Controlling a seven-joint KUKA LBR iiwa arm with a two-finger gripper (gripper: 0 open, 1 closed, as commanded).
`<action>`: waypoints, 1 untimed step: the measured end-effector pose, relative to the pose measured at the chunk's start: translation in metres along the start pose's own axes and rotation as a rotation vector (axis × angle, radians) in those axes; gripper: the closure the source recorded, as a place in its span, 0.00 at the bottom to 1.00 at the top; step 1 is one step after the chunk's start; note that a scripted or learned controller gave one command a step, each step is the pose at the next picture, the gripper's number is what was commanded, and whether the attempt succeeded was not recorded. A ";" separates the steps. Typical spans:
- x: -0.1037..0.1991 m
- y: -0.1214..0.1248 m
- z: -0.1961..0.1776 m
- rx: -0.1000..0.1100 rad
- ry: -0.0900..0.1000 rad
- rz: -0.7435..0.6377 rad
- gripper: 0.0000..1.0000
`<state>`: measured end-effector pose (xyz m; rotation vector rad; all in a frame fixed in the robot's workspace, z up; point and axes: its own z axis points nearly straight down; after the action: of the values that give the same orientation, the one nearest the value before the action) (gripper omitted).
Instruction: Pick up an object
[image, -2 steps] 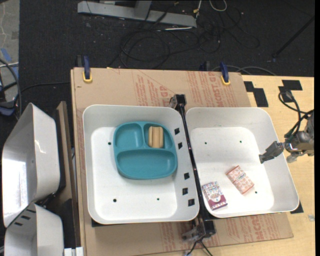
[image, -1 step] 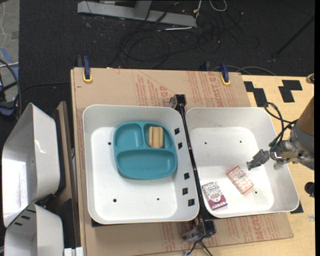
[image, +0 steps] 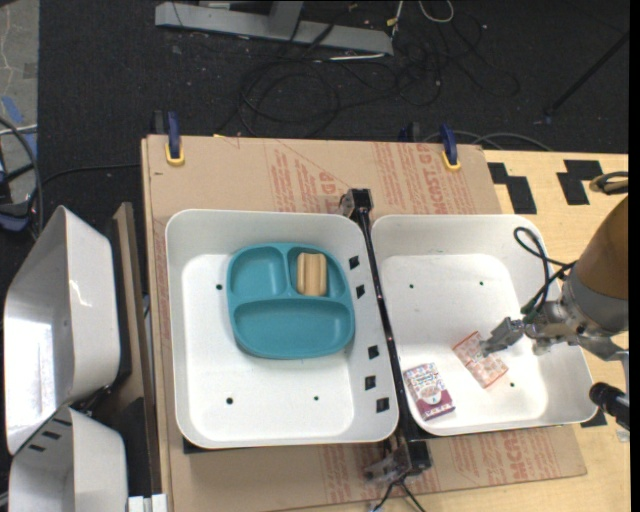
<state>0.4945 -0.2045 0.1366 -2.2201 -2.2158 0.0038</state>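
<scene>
Left bin (image: 200, 330): a teal tray (image: 290, 302) with a tan block (image: 312, 274) in its upper-right compartment. Right bin (image: 450, 245): a pink packet (image: 480, 360) and, left of and below it, a card (image: 429, 389) near the front rim. My gripper (image: 497, 340) reaches in from the packet's right, its tip at the packet's upper right corner; whether it is open, or grips the packet, I cannot tell. Above the packet the bin floor lies bare. The packet is flat, tilted, with a printed face.
</scene>
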 end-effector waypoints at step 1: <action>0.001 0.002 0.044 -0.007 0.001 0.000 0.00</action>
<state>0.4960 -0.2033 0.0928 -2.2233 -2.2182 -0.0055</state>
